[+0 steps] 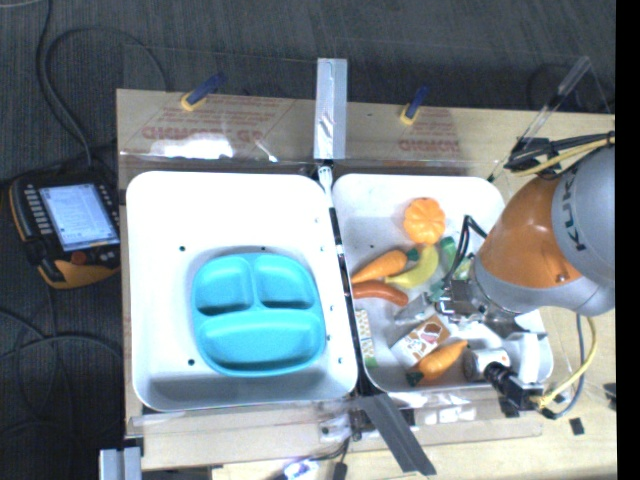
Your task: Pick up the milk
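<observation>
— Hidden or hard to read?
— Hand [452, 303] at right of centre, low over the right bin [372, 196], mostly buried under the grey and orange arm [545, 243]; cannot tell how wide. Right bin's far side covered by the arm too.
— Milk?
— Small carton [421, 339], lower middle of the right bin, just below the hand, touching a carrot [441, 359]. Not gripped, as far as visible.
— Counts?
— Two bins. One blue tray [259, 311] in the left bin [160, 203]. Two carrots, second [379, 266] higher up; one banana [421, 269]; one orange fruit [424, 219]; one sausage [380, 292].
</observation>
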Robot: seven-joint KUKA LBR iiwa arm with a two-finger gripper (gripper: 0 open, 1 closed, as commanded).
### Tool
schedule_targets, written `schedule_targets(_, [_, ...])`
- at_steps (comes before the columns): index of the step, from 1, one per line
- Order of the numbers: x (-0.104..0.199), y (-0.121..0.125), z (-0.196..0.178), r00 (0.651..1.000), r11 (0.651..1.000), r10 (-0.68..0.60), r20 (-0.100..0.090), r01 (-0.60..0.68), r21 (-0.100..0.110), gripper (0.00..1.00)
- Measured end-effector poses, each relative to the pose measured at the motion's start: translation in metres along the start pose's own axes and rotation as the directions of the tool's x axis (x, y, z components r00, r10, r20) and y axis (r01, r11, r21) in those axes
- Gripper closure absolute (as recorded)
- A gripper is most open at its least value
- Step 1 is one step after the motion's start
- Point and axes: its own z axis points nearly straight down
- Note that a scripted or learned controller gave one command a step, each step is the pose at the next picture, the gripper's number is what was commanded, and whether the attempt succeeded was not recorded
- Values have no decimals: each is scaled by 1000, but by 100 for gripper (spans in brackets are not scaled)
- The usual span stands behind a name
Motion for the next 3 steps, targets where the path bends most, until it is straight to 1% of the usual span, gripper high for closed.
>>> schedule_targets(1, [0, 3, -9, 1000, 1000, 1, -2, -1, -6, 100])
schedule_targets(2, [21, 4, -1, 903, 903, 429, 7, -429, -4, 100])
schedule_targets(3, [28, 3, -2, 566, 566, 824, -10, -824, -4, 100])
